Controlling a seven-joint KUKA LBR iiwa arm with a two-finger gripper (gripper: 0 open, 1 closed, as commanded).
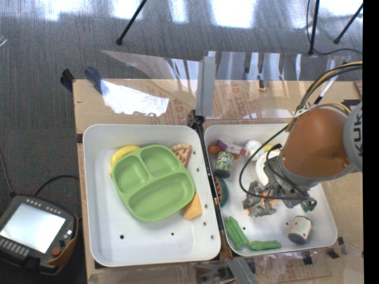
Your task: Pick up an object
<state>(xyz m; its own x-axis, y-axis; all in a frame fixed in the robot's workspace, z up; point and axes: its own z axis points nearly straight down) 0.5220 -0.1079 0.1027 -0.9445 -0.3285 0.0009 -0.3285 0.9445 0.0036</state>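
**Hand lowered into the right bin among scattered items**

The hand (267,201) is set low over the floor of the right shallow white bin (328,218), presumably to reach something there. Whether it is spread or pinching cannot be told. A small grey-and-white cylindrical can (300,229) lies just beside it, ungrasped; green plastic pea pods (237,232) rest nearer the front rim.
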